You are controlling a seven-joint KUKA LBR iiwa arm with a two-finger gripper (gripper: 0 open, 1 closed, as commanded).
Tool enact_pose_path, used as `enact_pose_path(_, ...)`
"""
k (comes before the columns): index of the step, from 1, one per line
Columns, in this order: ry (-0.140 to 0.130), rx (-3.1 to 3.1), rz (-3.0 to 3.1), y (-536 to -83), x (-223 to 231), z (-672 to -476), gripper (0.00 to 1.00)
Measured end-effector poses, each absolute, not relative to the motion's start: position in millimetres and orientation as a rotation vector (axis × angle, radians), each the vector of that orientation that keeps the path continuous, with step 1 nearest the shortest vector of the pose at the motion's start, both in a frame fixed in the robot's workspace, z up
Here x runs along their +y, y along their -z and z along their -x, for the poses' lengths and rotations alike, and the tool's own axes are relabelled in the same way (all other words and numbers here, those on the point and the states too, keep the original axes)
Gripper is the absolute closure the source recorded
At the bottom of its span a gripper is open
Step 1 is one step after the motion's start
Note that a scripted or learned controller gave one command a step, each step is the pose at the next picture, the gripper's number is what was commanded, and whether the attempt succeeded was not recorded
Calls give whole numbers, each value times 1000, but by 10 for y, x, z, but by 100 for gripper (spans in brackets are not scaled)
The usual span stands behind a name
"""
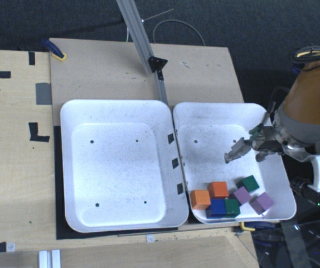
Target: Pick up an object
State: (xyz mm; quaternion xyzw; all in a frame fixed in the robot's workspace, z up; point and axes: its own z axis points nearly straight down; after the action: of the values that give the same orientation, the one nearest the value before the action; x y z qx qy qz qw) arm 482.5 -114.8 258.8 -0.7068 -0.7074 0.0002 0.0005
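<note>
Several small blocks lie clustered at the near edge of the right bin (216,119): two orange ones (200,198) (218,189), a blue one (218,206), a green one (232,207), a dark green one (250,183) and two purple ones (242,195) (261,202). My gripper (245,155) hangs over the middle of the right bin, above and behind the blocks. Its fingers are spread apart and nothing is between them. The dark green block is the nearest one, just below the gripper.
The left bin (115,166) sits beside the right one, their rims meeting in the middle. A grey metal bar (137,27) slants in from the top to the bins' shared back corner. The arm's orange band (310,94) is at the right.
</note>
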Motion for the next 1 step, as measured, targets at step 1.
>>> enact_pose_path(1,-8,-2218,2215,-1564,-929,-5149,0)
